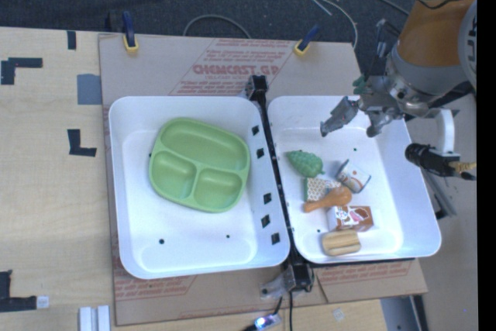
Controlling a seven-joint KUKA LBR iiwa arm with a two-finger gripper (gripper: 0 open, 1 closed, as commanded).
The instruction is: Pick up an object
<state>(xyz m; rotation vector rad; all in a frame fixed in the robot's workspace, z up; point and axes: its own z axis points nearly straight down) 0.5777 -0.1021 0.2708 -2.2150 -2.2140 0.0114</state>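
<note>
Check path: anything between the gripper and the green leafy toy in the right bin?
Nothing visible. The gripper, fingers spread, hangs over the right bin near its far end; bare white floor separates it from the green leafy toy. The other small items lie nearer the camera, beyond the toy.

Single fixed camera above bench (pixel 46 167), looking down at slant on both bins (pixel 128 190); arm (pixel 434 27) enters right.

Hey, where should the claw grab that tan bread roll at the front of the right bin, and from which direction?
Probably across the short width of the bread roll, near its middle, coming straight down. It lies flat with its long axis running left to right. The open claw would need one finger between the roll and the small box touching its far side.
</note>
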